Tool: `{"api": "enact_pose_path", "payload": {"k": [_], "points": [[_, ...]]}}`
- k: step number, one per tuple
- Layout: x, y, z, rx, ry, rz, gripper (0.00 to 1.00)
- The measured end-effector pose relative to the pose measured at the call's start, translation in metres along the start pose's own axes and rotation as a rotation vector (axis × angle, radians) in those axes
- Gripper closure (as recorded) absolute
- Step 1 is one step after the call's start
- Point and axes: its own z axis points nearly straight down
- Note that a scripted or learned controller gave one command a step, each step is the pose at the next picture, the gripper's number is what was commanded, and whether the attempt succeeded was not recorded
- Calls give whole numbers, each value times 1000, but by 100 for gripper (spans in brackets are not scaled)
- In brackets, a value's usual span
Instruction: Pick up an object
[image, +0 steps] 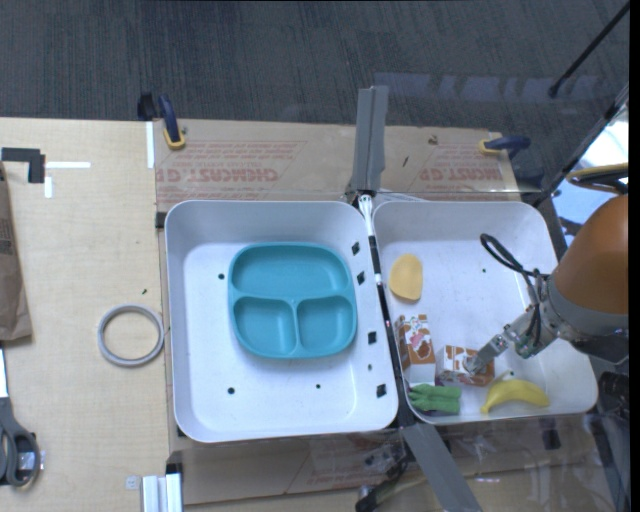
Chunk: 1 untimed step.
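Two shallow white bins are sitting side by side on a pale wooden bench, with one grey divider post rising between them at the far edge. The left bin is holding one thing, a teal plate with three compartments, lying flat near its middle. The right bin is holding five small items: a pale yellow chip-shaped piece near the divider, a red and white carton below it, a second small red and white box, a green item at the near wall, and one banana lying just beside that box. Brown cardboard is lying under the far edges of both bins, with a clamp at each far corner. One grey tape ring is resting on the bench left of the bins, and scissors are showing at the lower left corner. Dark carpet is stretching beyond the bench.

The gripper is reaching in from the right, its tip touching the small box; whether its fingers are spread or closed cannot be told.
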Motion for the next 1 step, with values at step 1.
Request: {"api": "enact_pose_path", "payload": {"k": [1], "points": [[0, 0, 0, -1, 0, -1, 0]]}}
